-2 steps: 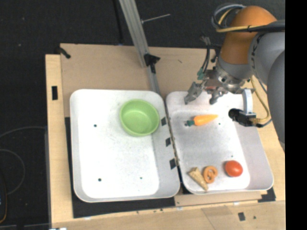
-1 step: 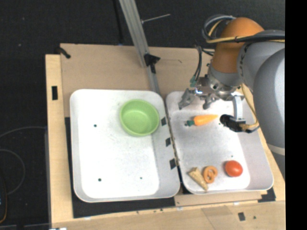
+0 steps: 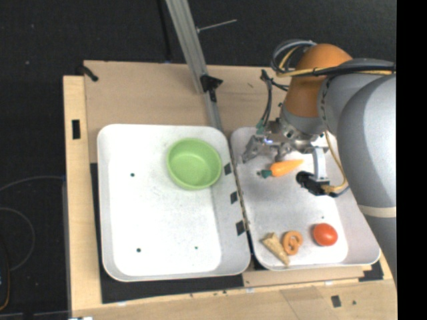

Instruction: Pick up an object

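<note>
At the near edge of the right bin (image 3: 353, 245) I note a tomato (image 3: 325, 235), a pretzel-like piece (image 3: 291, 241) and a wedge (image 3: 273, 247), all well apart from the gripper (image 3: 280, 153). Farther in, a carrot (image 3: 285, 169) lies just beside the gripper; I cannot tell the jaw state. I centre over the carrot's middle, descend vertically, then close; the green bowl (image 3: 194, 164) in the left bin (image 3: 120, 199) is irrelevant.

Orange carrot (image 3: 285, 168) — right bin (image 3: 280, 209), tilted
</note>
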`<control>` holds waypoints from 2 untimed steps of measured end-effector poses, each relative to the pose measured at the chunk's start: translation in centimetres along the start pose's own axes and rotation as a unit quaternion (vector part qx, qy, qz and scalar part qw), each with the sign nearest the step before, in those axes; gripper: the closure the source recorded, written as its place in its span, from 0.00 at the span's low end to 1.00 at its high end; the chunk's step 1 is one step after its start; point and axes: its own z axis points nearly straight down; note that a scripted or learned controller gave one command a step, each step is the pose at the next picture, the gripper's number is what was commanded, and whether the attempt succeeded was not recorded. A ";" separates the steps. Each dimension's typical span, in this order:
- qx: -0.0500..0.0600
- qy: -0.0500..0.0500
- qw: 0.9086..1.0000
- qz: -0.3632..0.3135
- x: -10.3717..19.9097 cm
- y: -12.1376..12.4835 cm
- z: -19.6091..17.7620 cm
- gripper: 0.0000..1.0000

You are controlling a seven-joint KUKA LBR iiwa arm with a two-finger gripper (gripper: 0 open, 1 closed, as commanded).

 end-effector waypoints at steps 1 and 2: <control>-0.004 0.000 1.000 0.000 -0.1 0.2 -1.5 1.00; -0.006 0.001 1.000 -0.001 -0.5 1.3 -7.2 1.00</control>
